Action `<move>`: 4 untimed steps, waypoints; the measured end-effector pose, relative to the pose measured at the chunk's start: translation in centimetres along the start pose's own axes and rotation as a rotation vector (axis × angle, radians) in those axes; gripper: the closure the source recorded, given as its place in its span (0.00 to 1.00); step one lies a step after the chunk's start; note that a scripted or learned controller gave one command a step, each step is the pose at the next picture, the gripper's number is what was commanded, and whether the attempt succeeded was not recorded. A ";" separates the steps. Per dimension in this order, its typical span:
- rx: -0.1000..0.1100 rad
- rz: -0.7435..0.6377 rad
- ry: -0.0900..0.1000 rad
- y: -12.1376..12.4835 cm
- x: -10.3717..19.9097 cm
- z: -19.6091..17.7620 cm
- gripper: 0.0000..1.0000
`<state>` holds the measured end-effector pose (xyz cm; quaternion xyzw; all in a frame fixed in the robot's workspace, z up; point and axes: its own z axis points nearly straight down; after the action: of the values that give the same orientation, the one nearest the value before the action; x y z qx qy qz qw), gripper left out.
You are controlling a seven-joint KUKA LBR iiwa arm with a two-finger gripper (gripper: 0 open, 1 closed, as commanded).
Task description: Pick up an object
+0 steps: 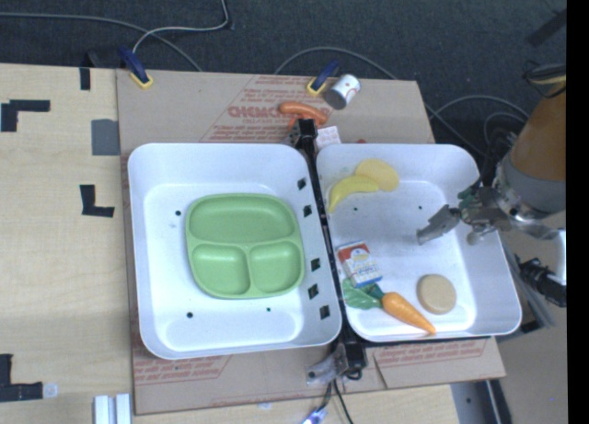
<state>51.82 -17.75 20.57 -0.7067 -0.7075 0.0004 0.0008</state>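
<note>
The right bin point(479, 174) holds a yellow banana point(348, 189) with a pale yellow piece point(377, 173) beside it at the back. A small printed packet point(358, 264), an orange carrot with a green top point(403, 310) and a round tan biscuit point(437, 293) lie at the front. My gripper point(453, 229) hangs over the right side of this bin, above bare floor, behind the biscuit. It is open, with nothing between its fingers point(431, 230).
The left bin point(147, 192) holds a green divided plate point(245, 244). Behind the bins, an orange item point(304, 110) and a small silver cylinder point(341, 91) lie on the cardboard. Cables run across the dark floor at the back.
</note>
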 end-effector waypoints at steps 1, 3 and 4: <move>-0.001 -0.001 0.001 8.9 6.3 2.9 0.00; 0.006 0.000 -0.004 14.9 6.9 12.0 0.00; 0.004 0.002 -0.009 14.9 7.6 12.0 0.00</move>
<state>66.67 -10.09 8.50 -0.7073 -0.7069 0.0052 -0.0008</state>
